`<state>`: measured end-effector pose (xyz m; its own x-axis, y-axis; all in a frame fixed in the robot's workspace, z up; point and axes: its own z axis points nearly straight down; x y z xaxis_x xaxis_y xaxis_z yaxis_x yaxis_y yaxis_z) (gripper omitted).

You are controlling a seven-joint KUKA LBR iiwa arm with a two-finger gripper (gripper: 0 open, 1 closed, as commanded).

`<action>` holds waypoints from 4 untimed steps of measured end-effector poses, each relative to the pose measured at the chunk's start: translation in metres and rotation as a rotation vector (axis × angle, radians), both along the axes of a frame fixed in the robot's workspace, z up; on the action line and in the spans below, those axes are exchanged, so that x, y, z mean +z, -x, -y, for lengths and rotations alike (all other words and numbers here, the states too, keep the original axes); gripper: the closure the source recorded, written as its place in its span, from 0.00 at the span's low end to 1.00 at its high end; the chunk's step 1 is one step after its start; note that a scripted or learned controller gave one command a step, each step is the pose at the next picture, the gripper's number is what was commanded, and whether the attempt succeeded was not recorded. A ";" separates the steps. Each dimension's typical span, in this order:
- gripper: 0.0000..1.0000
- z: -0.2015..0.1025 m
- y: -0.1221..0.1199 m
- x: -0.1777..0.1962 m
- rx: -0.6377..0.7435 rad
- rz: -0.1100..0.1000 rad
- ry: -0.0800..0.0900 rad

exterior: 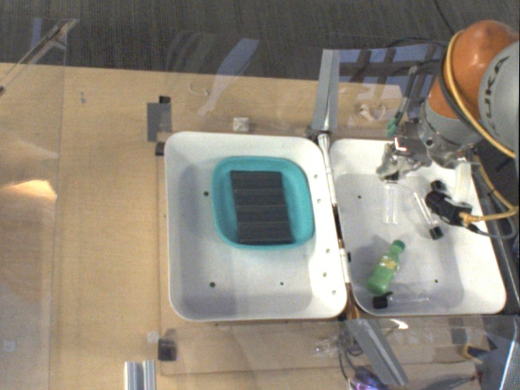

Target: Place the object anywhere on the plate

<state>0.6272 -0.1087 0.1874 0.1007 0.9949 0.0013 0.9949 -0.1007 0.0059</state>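
A teal plate lies in the left bin, and a dark grey ridged block rests in its middle. A green bottle with a black cap lies on its side near the front of the right bin. My gripper hangs over the back half of the right bin, above and behind the bottle. Its two pale fingers are spread apart, open, with nothing between them.
The grey arm with its orange band comes in over the back right corner. Black cable parts hang beside the gripper. A grey post stands behind the seam between the bins. Bare white floor surrounds the plate.
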 end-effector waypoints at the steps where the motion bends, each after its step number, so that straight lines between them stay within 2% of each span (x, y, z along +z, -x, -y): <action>1: 1.00 -0.073 0.060 -0.002 0.220 -0.001 0.001; 2: 0.00 -0.073 0.060 -0.002 0.220 0.000 0.001; 3: 0.00 -0.073 0.060 -0.002 0.220 0.000 0.001; 4: 0.00 -0.129 0.050 -0.001 0.199 0.001 0.001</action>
<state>0.5775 0.0207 0.1859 -0.0980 0.9952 0.0005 0.9952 0.0980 0.0068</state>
